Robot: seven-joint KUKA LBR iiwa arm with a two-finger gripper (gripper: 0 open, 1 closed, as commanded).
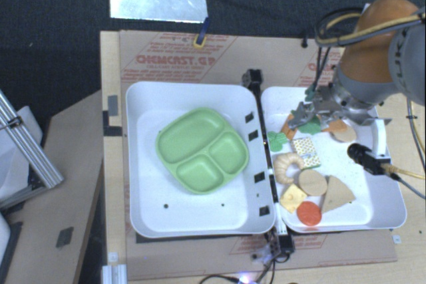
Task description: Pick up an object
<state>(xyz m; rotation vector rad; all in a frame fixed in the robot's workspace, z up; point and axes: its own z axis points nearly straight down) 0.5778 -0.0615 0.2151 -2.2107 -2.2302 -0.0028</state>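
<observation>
Plainly, this is the reaching step of a pick: nothing has been lifted yet, and the arm is low over the toys it has to choose from.

Going left to right, the left bin (pixel 143 209) holds a green divided plate (pixel 203 151) lying flat near its middle, well apart from the arm. A black divider (pixel 261 143) runs between the two bins. The right bin (pixel 389 209) carries the things worth picking: a small green piece (pixel 276 140) just beside the divider, an orange piece (pixel 288 123) above it, a checkered cracker (pixel 305 145), a ring-shaped pretzel (pixel 287 166), a yellow cheese cube (pixel 293 197), a red disc (pixel 309 213), a round tan biscuit (pixel 312 182), a tan wedge (pixel 339 192) and, further up, a pale round slice (pixel 343 131).

The gripper (pixel 307 115) sits at the upper left of the right bin, just over the orange piece and near the cracker. It looks tipped down toward the bin floor, though its metal parts blur into one another here, so whether the fingers are apart or together I cannot tell, and no toy can be seen between them. The grey arm (pixel 406 70) comes in from the right, its orange band (pixel 376 33) bulking above the wrist, with cables looping over it.

The next move probably calls for a short drop onto the orange piece and a clean close; the crowding of neighbours there could spoil the grip.
</observation>
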